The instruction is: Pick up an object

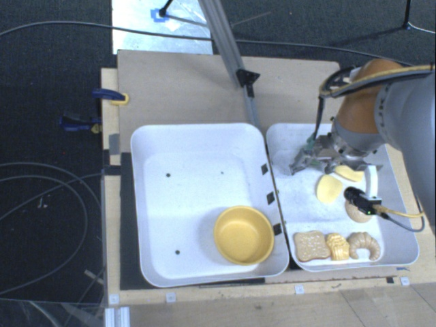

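Over the right bin (409, 247), your pincer (325, 157) hovered beside a pale yellow piece (329, 190); its state couldn't be told.

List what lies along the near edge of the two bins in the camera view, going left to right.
yellow bowl in the left bin → toast slice → small ridged pastry → croissant, the last three in the right bin.

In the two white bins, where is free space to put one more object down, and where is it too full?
Free: most of the left bin, behind and left of the yellow bowl. Crowded: the right bin, with the gripper, pale yellow pieces, and pastries along its near wall.
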Robot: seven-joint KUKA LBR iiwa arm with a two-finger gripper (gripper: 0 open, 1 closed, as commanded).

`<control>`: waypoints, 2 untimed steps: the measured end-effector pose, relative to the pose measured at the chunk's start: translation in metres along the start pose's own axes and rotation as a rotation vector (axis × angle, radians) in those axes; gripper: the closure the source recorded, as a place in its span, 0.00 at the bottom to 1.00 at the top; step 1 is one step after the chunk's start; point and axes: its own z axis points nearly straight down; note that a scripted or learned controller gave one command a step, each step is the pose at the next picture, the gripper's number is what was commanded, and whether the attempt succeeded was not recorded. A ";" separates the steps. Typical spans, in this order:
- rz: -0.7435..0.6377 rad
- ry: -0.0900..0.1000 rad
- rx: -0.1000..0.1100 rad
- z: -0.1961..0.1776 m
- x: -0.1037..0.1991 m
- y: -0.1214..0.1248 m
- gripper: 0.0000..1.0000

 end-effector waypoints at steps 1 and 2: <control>0.001 -0.001 -0.006 -0.013 0.000 0.002 1.00; -0.006 -0.001 -0.009 -0.068 0.010 0.008 1.00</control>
